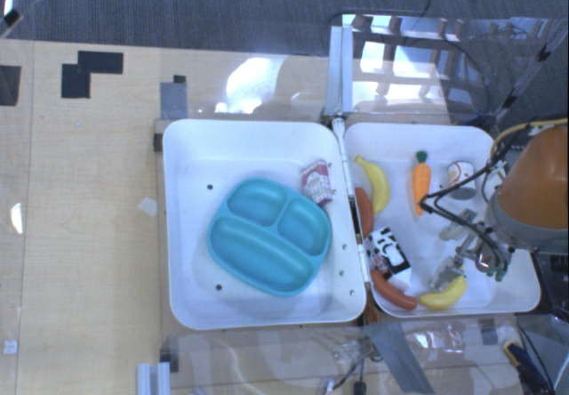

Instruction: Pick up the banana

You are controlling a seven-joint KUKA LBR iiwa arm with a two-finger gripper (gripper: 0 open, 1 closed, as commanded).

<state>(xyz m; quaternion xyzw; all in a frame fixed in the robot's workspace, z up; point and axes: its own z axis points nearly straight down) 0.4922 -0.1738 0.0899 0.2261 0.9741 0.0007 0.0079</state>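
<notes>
You had the claw (449, 276) right on the small yellow plastic banana (446, 293) at the right white bin's (524, 302) front edge, grip state unreadable; the touching red sausage (393, 289) could've snagged or deflected it.

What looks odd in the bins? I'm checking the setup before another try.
Nothing is spilled or broken. In the left bin, a small packet leans against the divider wall beside the blue plate. The right bin holds two bananas.
</notes>
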